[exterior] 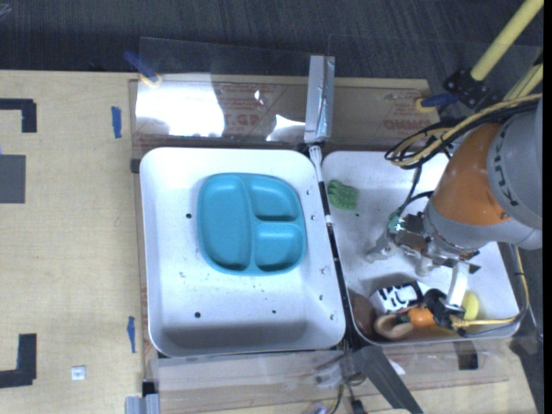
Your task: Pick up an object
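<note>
The gripper sits low in the right bin, its fingers lost among crowded toys; grip unclear. A green piece lies alone upper left there.

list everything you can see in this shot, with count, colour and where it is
shallow white plastic bins: 2, white, side by side on the bench
blue divided plastic plate: 1, blue, middle of the left bin
small green object: 1, green, upper left of the right bin
black and white object: 1, black and white, near edge of the right bin
brown and orange objects: a small pile, count unclear, near edge of the right bin
yellow object: 1, yellow, near right corner of the right bin
arm: 1, grey with orange band, over the right bin
gripper: 1, metal, low in the right bin
</note>
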